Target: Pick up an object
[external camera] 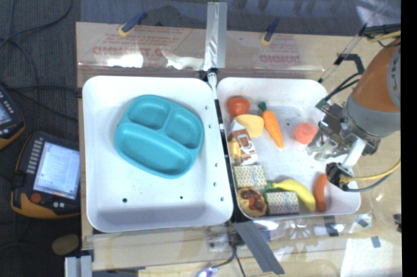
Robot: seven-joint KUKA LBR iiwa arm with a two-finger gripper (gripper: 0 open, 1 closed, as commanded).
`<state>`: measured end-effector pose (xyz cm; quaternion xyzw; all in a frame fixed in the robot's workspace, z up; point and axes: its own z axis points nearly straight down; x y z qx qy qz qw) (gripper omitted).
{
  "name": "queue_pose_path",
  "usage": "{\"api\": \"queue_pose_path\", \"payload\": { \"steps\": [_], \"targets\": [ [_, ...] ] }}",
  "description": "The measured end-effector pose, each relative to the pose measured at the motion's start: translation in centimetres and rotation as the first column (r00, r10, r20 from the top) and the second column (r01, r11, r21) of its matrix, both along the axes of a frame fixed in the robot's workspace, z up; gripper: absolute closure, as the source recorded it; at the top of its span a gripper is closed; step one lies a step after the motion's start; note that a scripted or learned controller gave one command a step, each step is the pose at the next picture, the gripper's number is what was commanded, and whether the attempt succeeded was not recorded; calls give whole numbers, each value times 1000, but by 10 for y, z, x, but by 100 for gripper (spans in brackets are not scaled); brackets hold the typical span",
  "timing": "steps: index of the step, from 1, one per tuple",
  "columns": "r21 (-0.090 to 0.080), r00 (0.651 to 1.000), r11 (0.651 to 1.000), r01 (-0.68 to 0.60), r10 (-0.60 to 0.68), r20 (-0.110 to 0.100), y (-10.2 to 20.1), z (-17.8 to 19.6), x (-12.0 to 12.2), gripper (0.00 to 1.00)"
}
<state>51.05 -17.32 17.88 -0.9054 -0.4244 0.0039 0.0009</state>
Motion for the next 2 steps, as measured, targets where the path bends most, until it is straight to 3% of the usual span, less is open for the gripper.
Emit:
{"api": "queue_pose_path", "payload": {
  "steps": [1, 2],
  "targets": [
    [1, 952, 952, -306, 306, 1, -35, 82, -26, 100],
    [7, 932, 932, -363, 363, 1, -35, -59, -28, 100]
  ]
}}
